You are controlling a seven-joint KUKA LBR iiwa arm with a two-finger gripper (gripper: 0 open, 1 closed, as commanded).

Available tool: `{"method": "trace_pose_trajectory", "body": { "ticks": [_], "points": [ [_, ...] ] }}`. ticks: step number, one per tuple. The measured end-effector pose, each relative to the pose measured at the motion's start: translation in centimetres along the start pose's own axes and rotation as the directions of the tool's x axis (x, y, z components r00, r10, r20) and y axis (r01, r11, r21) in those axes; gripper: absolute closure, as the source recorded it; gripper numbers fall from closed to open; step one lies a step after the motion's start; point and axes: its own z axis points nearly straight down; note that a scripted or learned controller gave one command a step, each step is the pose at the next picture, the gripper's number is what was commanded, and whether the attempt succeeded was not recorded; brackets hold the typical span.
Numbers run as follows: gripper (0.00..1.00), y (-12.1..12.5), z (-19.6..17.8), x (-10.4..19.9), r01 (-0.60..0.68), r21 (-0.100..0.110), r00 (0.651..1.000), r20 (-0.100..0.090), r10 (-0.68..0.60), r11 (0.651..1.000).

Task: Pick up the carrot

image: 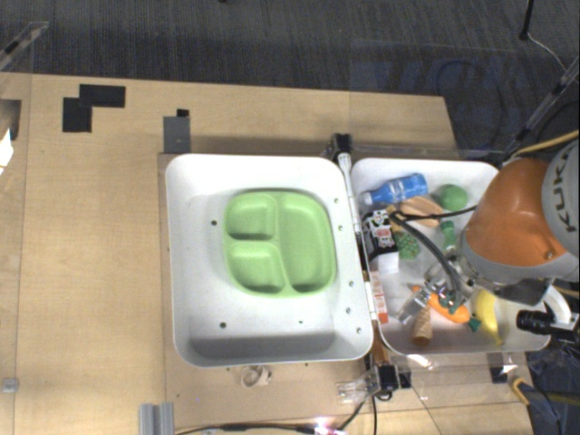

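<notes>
The carrot (pixel 450 308) was a small orange piece low in the right bin (pixel 399 333), partly hidden under the gripper (pixel 438 294), with a yellow item (pixel 487 314) at its 3 o'clock. The pincer's state could not be told. "KUKA" (pixel 555 191) lettering showed, cut off, on the arm.

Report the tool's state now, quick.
Tool: low in the right bin, over the orange carrot; open or closed cannot be told.
</notes>
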Motion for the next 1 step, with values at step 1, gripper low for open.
{"method": "trace_pose_trajectory", "body": {
  "ticks": [1],
  "points": [
    [0.0, 0.23, 0.89, -0.07, -0.276, -0.006, 0.961, 0.006, 0.276, 0.961]
  ]
}}
